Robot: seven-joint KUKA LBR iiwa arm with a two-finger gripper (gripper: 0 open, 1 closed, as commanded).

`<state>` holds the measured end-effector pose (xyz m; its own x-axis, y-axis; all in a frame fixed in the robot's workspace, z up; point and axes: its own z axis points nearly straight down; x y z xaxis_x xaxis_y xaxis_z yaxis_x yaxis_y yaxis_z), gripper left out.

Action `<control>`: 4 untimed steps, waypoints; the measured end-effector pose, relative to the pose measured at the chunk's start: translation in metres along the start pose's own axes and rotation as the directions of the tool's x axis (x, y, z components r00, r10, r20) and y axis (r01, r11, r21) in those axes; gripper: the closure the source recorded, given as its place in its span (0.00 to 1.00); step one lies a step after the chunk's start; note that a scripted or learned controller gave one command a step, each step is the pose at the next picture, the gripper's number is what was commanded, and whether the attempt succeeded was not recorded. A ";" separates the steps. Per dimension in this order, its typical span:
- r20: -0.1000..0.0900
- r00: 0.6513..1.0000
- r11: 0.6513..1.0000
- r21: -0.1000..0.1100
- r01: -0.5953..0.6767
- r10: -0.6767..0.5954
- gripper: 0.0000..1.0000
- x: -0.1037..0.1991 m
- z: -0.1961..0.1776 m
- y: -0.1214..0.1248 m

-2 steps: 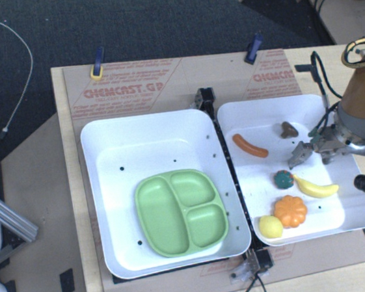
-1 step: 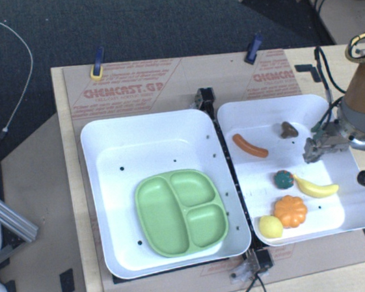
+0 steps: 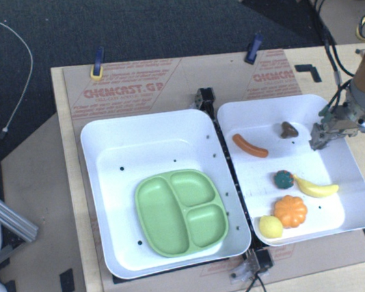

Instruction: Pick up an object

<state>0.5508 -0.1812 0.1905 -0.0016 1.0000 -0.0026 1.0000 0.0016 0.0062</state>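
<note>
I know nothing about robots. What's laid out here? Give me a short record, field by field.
left bin: holds a green divided plate
right bin: holds six small items
items: orange sausage, brown lump, dark green ball, banana, orange pumpkin, lemon
gripper: at the right bin's right edge, near the brown lump
held: nothing visibly grasped
</note>
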 end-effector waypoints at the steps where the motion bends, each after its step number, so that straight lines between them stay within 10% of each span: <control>1: 0.000 1.000 1.000 0.001 0.000 0.000 1.00 0.000 -0.043 0.004; 4: -0.004 1.000 1.000 0.008 0.003 -0.003 1.00 0.090 -0.078 -0.007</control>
<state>0.5430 -0.0907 0.2681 -0.0048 1.0000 0.0018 1.0000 0.0048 -0.0015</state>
